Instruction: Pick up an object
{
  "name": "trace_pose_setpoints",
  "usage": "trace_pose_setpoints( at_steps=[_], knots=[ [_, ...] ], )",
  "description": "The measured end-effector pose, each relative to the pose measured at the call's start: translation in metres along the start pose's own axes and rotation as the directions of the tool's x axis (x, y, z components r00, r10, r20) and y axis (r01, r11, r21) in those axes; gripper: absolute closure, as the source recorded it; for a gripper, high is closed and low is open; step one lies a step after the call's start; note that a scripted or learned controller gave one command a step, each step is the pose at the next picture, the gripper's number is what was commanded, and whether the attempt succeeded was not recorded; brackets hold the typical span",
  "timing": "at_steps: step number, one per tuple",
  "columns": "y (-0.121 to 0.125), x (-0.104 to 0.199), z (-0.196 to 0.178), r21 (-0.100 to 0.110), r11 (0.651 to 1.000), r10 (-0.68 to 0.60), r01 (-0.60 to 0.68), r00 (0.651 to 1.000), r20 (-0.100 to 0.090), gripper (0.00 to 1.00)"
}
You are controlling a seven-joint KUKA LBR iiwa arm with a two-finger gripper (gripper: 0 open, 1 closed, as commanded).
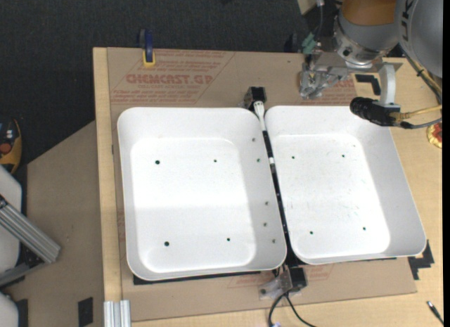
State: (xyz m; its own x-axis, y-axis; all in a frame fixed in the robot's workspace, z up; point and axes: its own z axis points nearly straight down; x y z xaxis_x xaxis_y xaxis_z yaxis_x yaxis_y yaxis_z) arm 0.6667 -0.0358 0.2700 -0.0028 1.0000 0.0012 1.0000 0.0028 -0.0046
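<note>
The grey arm with the orange band (373,2) is reaching in from the upper right, and its metal two-finger gripper (314,85) is hanging over the brown cardboard sheet with red lettering (176,72), just beyond the far edge of the right shallow white bin (404,192). The gripper is sitting outside both bins, close to the far left corner of the right one. From this slant it is too small and cluttered to tell how wide it is standing, and nothing is showing in its grasp.

A black cylindrical part on a white bracket (373,111) is sticking out beside the wrist, overlapping the far rim of the right bin.

The left shallow white bin (125,178) is lying just beside the right one, their inner rims touching along a dark strip (273,171). A black clip (255,97) is gripping that seam at the far end, and another small clip with a cable (288,280) is sitting at the near end. Small dark dots are marking the white floors of both bins. Which thing is meant for picking cannot be told.

A blue and yellow clamp (147,46) is pinching the far edge of the cardboard sheet, which is resting on the pale wooden tabletop (70,178).
</note>
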Motion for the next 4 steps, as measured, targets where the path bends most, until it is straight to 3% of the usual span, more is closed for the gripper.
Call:
trace_pose_setpoints(
  at_steps=[1,2,3,4],
  knots=[
    [-0.006,0.009,-0.037,-0.011,1.000,0.001,-0.001,1.000,0.001,1.00],
    [-0.011,0.149,-0.046,-0.009,1.000,-0.012,0.012,1.000,-0.005,1.00],
    [-0.025,0.110,-0.087,-0.011,1.000,0.005,-0.005,1.000,0.001,1.00],
    [-0.044,0.196,-0.017,0.004,1.000,-0.005,0.005,1.000,-0.001,1.00]
  ],
)
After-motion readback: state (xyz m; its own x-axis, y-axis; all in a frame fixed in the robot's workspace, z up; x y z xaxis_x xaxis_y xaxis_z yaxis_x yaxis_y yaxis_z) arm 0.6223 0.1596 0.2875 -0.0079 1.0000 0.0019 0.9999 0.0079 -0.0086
